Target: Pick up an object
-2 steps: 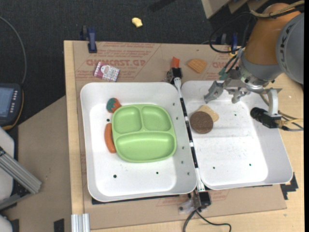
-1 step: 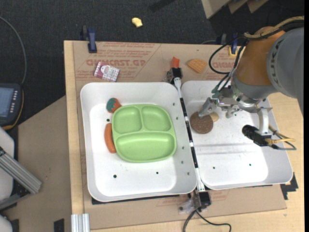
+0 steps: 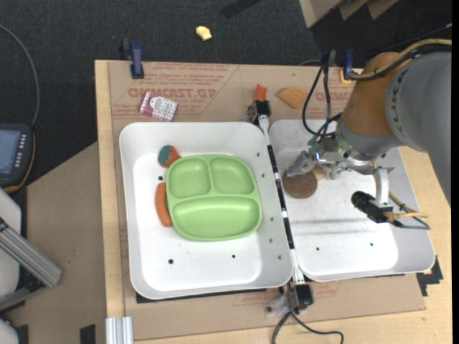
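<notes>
A brown round disc (image 3: 301,186) lies in the right white bin (image 3: 358,256), close to its left wall. My gripper (image 3: 304,166) hangs just above the disc's far edge, reaching in from the right under the arm's orange band. In the left white bin (image 3: 143,264) sits a green divided plate (image 3: 213,196). An orange sausage-shaped piece (image 3: 163,205) lies along the plate's left side. A small green and red item (image 3: 168,155) rests at the plate's far left corner.
On the cardboard behind the bins lie a pink and white packet (image 3: 158,106) and a tan wedge (image 3: 291,97). An orange and black clamp (image 3: 259,103) sits where the bins meet. A blue clamp (image 3: 133,57) grips the board's far left edge.
</notes>
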`<state>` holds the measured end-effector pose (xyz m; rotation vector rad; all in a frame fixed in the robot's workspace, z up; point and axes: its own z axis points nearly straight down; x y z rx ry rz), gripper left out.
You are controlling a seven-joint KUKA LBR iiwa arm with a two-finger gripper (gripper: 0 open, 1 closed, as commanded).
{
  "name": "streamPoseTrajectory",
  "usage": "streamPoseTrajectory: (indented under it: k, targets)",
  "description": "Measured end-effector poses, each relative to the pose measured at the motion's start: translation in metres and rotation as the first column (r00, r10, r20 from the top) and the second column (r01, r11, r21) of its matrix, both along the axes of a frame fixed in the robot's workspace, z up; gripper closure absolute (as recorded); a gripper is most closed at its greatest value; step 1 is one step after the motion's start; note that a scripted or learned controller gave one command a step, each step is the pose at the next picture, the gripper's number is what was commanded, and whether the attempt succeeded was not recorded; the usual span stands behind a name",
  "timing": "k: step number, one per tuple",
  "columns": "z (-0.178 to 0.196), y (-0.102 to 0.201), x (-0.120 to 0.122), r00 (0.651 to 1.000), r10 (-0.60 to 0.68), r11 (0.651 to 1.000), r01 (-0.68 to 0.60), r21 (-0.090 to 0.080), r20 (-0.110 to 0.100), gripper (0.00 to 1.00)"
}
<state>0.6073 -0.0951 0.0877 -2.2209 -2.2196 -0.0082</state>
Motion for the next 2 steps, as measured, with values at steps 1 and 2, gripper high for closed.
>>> streamPoseTrajectory:
  k: [1,2]
  targets:
    - [0.002,-0.032,0.028,1.0,0.001,1.0,-0.001,-0.004,0.009,0.0]
    - [0.015,-0.032,0.029,1.0,0.001,1.0,0.0,-0.006,0.017,1.0]
